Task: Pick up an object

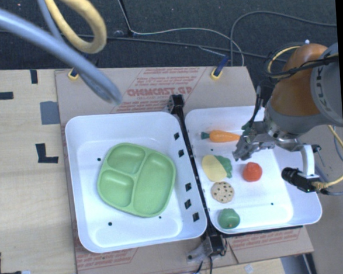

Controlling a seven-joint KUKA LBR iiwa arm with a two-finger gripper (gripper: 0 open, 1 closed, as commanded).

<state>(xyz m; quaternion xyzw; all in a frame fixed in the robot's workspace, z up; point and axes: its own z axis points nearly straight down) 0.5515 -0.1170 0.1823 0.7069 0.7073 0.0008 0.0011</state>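
- Bench (22,173) of pale wood, cardboard sheet under two white bins, dark floor at the far side with cables.
- Left bin (77,134): one green tray (137,178), three compartments, lying flat near the middle.
- Right bin (282,208): five items. One corn (214,167) at the left, one cookie (223,191) just nearer than it, one green fruit (228,218) by the near wall, one carrot (223,136) at the far side, one tomato (252,172) mid-bin.
- Gripper (243,151) hangs over the right bin, between carrot and tomato, just right of the corn. Fingers: cannot tell whether apart or together, too dark and blurred. Nothing seen between them.
- Judgement: approach stage, nothing picked yet.
- Doing it well: commit to one target. The tomato stands apart from the rest, so it looks the cleanest grab; centre over it, descend straight, close across its middle, avoid nudging the corn.
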